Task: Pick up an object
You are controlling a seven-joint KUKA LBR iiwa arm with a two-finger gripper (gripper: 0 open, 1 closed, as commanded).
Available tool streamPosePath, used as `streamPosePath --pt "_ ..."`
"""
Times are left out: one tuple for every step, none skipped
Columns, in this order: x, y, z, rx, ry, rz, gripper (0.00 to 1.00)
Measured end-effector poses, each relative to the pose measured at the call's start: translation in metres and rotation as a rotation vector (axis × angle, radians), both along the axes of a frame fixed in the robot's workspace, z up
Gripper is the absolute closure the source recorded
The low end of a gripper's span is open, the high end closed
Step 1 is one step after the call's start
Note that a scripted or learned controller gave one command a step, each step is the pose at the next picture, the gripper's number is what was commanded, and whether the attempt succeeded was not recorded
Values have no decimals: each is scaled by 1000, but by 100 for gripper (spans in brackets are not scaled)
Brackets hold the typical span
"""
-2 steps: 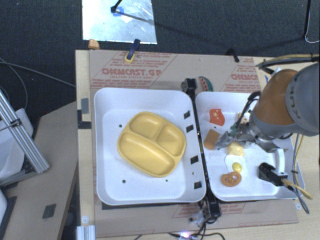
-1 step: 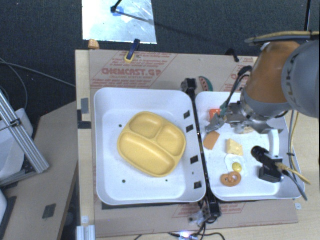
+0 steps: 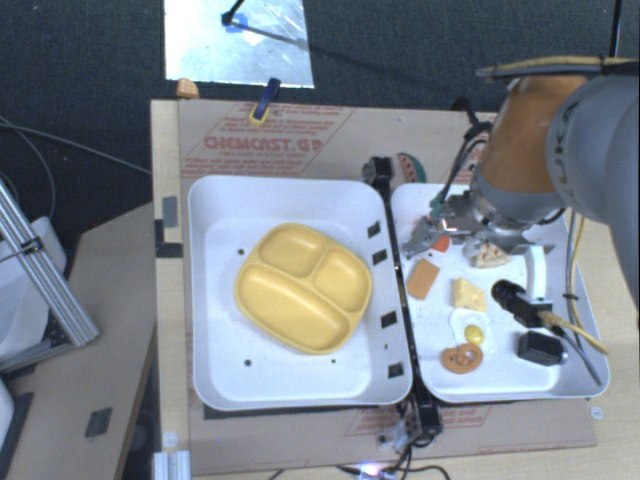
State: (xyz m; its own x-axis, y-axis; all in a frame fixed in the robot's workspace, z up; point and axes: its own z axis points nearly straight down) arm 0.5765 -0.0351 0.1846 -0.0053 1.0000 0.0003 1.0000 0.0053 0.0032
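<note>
The gripper [image 3: 432,230] hangs low over the back left part of the right bin [image 3: 505,373], close to the divider where the two bins meet. Whether it is released or clenched cannot be told from this angle, and nothing can be seen grasped in it. The grey arm [image 3: 560,138] comes in from the right and covers that bin's back right corner. The things to pick lie in a loose cluster toward the middle of the right bin. An orange block [image 3: 422,278] sits just in front of the gripper and near the bin's left wall. A pale bread-like slice [image 3: 490,256] lies to the right of the gripper, partly under the wrist. A yellow wedge [image 3: 468,294] sits beside the orange block, and a fried egg [image 3: 470,329] lies just in front of the wedge. A brown pretzel [image 3: 461,358] lies almost against the egg and near the front wall. Bare white floor remains along the front of this bin, to the right of the pretzel. The left bin [image 3: 222,218] holds a yellow divided plate [image 3: 305,288] lying flat near its centre, well apart from every wall, with open floor all round it. The tabletop [image 3: 330,138] shows as a brown strip behind both bins.
</note>
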Motion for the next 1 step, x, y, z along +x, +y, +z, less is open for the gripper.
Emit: streamPosePath --pt "-37 -59 -61 -1 8 -10 0"
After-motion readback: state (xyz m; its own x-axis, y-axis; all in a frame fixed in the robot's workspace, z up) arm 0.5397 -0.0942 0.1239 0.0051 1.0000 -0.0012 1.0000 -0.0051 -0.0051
